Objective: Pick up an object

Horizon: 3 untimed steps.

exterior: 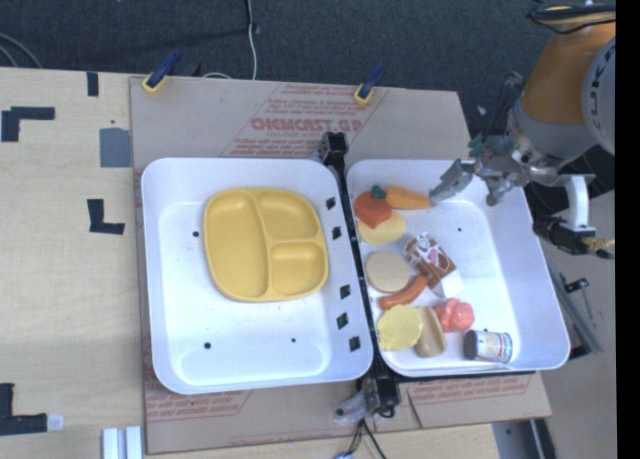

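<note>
My gripper [472,187] hangs over the far right part of the right bin [520,277], its two grey fingers [447,182] spread open with nothing between them. Just left of it lie a carrot [407,197] and a red tomato [372,209] on a pale yellow piece [385,231]. Further toward the front lie a tan round [387,270], a wrapped snack [430,257], a sausage [403,293], a yellow round [400,327], a brown piece [432,333], a pink toy [455,314] and a small can [489,346] on its side.
A yellow divided plate [266,244] rests in the left bin [180,327]. The two bins meet at a black-clipped divider [345,257]. Cardboard [290,122] lies under both bins. The arm's orange band [560,77] rises at the right.
</note>
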Available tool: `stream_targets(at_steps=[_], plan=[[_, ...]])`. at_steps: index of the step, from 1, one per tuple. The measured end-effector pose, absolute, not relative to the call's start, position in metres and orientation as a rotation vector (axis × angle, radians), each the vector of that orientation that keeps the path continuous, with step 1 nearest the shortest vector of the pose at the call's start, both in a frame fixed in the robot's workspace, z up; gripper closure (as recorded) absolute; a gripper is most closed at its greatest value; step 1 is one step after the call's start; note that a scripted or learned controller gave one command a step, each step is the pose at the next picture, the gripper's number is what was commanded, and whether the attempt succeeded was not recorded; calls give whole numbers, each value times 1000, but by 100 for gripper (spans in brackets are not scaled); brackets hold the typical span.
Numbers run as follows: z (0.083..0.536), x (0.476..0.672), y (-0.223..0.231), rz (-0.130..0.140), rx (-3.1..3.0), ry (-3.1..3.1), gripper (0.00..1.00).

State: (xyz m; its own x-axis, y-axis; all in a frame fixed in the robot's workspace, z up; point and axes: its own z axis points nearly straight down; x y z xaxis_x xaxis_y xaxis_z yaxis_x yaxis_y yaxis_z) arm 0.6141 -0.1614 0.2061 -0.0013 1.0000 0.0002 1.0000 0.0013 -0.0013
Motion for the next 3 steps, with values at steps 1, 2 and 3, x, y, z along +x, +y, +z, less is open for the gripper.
stream_targets(at_steps=[1, 2, 3], plan=[[79, 585, -123, 3, -2219, -2223, 0], [95, 587, -124, -1, -2220, -2224, 100], [191, 647, -75, -13, -2218, -2236, 100]])
